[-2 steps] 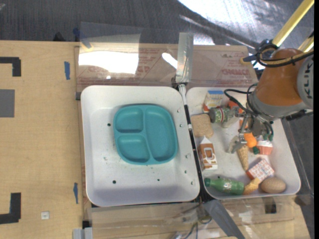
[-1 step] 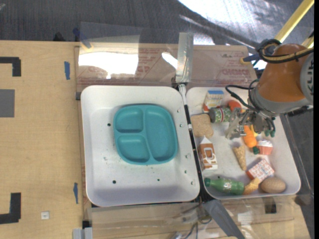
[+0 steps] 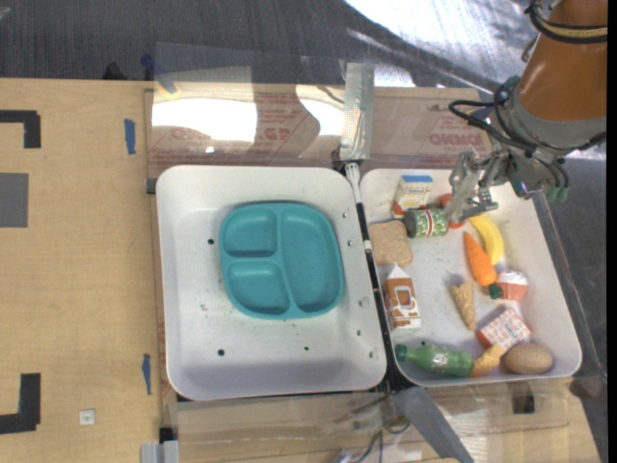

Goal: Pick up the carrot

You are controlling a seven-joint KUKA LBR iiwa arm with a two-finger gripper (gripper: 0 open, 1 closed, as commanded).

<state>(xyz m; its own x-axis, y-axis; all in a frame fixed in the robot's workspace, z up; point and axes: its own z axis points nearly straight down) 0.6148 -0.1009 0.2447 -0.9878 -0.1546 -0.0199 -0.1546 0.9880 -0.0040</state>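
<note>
While the end effector (image 3: 472, 193) hangs near the carrot (image 3: 479, 258), grip state unclear | approach from above | avoid the touching banana (image 3: 490, 236) | close across its middle

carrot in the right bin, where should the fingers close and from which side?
Grip the carrot at mid-length, coming straight down from above. It lies flat, long axis running up-down in the view, so close the fingers across its narrow width, left to right. The banana sits tight along its upper right side, so aim slightly toward the lower half, where both flanks look freer. The gripper hangs just above-left of it.
</note>
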